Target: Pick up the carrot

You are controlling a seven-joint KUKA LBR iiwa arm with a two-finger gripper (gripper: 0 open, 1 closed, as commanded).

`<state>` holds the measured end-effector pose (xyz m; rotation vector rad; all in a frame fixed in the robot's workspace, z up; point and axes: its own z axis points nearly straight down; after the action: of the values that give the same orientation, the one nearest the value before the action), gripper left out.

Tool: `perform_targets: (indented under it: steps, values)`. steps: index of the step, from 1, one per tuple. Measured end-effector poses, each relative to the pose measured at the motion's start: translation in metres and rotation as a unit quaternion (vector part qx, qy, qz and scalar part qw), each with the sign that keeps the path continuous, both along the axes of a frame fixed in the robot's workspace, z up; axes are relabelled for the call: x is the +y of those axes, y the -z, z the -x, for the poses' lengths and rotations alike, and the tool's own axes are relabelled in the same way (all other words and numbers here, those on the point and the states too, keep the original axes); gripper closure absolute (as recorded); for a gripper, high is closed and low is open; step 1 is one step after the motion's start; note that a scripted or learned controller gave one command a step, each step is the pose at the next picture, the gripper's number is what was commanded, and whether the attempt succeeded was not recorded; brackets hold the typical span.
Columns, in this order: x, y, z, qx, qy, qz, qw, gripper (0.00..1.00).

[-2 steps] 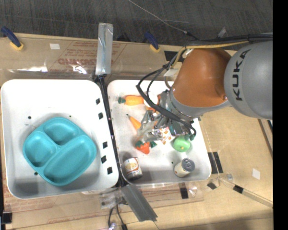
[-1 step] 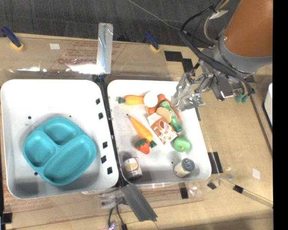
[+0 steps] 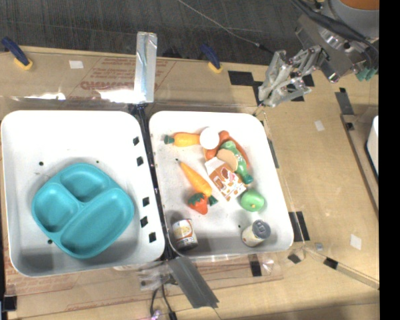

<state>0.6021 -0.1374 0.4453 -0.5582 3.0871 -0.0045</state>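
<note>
Two bins: side by side, mid-frame
Left bin (image 3: 13, 179): teal divided plate (image 3: 83, 209), lower left
Right bin (image 3: 273, 172): carrot (image 3: 195, 177) lying diagonally at centre, small can (image 3: 183, 234) below it, green apple (image 3: 252, 200) to its right
Gripper (image 3: 280, 85): upper right, above the bin's corner, fingers spread, holding nothing
</note>
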Motion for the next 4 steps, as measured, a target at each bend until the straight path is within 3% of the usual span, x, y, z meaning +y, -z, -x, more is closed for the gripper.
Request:
perform_targets:
  steps: [1,2,3,4]
  values:
    - [-0.064,-0.026,0.014,0.0,-0.001,0.0011,1.0,1.0]
    - [-0.072,-0.036,0.013,0.0,-0.152,0.0009,0.9884,1.0]
    - [-0.071,-0.049,0.005,0.0,-0.286,0.0015,0.9581,1.0]
    - [-0.071,-0.047,0.027,0.004,-0.406,-0.0009,0.9137,1.0]
